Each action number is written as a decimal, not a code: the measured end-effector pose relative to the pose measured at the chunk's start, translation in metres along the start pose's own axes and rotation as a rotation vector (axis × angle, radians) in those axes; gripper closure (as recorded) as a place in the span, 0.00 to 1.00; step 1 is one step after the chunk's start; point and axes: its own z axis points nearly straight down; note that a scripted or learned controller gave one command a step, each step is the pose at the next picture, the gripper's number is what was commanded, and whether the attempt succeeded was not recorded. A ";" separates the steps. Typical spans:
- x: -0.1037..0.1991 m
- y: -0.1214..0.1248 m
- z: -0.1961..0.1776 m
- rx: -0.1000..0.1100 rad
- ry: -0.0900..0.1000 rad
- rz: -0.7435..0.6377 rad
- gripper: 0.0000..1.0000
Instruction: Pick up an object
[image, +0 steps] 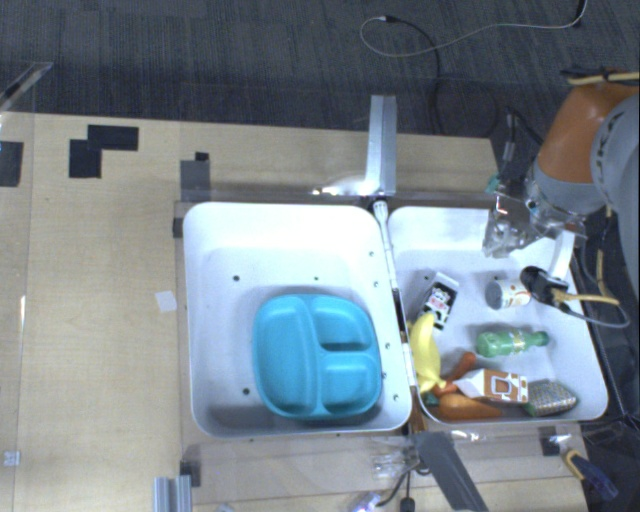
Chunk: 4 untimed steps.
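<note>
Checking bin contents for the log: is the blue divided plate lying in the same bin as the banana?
No, the blue plate lies in the left bin; the banana is in the right bin.

arm (590, 140): cut off by the right edge, above and right of the claw (503, 236)
claw fingers: too small and blurred to tell
small can (507, 294): just below the claw, label unreadable
carrot (462, 405): far below, partly under the carton (497, 385)

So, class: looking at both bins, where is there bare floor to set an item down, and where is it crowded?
Left bin: bare floor along the far wall and left side, around the blue divided plate. Right bin: a bare patch at the far left corner, beyond the small carton. Crowded: its near half, with banana, green bottle and carrot.
</note>
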 end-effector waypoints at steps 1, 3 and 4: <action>0.000 0.000 0.000 0.000 0.000 0.000 0.00; -0.014 0.031 0.056 -0.011 -0.001 0.001 1.00; -0.007 0.006 -0.030 -0.001 0.000 0.019 1.00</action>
